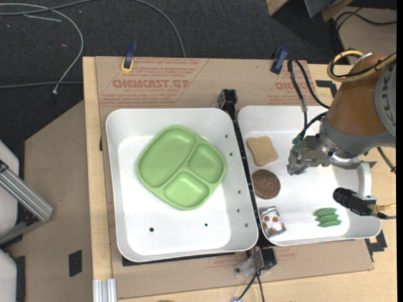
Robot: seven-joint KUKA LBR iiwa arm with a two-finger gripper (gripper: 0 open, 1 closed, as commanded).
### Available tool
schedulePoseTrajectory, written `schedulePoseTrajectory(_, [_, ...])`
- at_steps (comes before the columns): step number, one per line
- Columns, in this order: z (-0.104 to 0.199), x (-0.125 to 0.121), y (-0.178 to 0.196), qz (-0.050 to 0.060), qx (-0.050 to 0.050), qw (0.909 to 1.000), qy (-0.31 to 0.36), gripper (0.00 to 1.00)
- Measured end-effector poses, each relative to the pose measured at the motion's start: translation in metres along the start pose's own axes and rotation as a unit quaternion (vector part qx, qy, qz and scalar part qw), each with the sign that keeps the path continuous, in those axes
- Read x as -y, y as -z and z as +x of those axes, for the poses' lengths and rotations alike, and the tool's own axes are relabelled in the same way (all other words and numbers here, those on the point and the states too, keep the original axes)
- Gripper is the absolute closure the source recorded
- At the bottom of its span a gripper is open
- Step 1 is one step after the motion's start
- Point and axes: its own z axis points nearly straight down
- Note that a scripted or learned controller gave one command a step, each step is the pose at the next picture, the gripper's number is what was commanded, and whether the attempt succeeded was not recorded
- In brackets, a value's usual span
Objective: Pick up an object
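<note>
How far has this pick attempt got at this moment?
Nothing looks picked yet. The toast, brown disc, small can and green pea pod all lie on the floor of the right bin. The hand hangs over that bin, right of the toast, with nothing visibly in it. Choosing, grasping and lifting remain.

You look down from one fixed camera high above the bench (189, 74), at a slant, with both bins (126, 187) in frame.
</note>
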Motion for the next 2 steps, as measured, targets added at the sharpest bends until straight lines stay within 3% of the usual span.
schedulePoseTrajectory(2, [0.004, -0.011, 0.099, 0.001, 0.0, 1.0, 0.0, 1.0])
